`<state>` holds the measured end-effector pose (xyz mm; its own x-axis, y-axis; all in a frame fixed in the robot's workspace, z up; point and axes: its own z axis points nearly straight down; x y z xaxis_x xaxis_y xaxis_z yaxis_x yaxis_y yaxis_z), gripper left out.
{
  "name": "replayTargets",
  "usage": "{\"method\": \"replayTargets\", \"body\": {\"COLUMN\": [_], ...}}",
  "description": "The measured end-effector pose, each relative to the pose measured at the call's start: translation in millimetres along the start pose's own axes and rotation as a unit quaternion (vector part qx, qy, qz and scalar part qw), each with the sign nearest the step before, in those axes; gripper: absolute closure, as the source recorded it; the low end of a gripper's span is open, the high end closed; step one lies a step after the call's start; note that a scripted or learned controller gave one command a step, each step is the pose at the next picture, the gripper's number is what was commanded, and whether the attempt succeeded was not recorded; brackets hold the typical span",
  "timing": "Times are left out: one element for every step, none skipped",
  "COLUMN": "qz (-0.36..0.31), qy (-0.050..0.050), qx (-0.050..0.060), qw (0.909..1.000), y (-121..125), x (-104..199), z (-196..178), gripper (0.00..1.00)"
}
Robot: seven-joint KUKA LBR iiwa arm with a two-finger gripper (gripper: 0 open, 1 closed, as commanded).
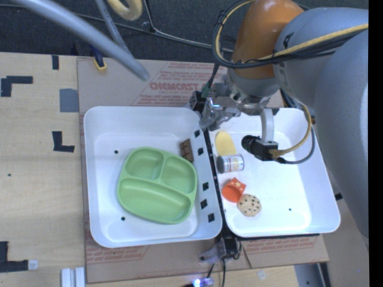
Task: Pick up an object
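My gripper [210, 117] hangs over the far left corner of the right bin [311, 214], just above the divider between the bins. Just in front of it lies a pale yellow object [224, 142]. A small clear jar [230, 163] with a dark cap lies on its side below that. An orange piece [233, 189] and a chocolate-chip cookie [249, 205] sit nearer the front. A small brown block [187, 150] rests in the left bin by the divider. I see nothing between the gripper's fingers.
A green divided plate [158, 184] takes up the middle of the left bin [99, 160]. The arm's grey body and orange band [263, 28] cover the far right of the bench. A black camera unit [258, 147] on the wrist hangs over the right bin.
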<state>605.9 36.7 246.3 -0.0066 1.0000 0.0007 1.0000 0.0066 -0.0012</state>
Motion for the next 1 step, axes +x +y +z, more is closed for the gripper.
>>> {"method": "replayTargets", "body": {"qz": [0.0], "qy": [0.0], "qx": [0.0], "qw": [1.0], "y": [8.8], "x": [53.5], "z": [-0.8], "gripper": [1.0]}}
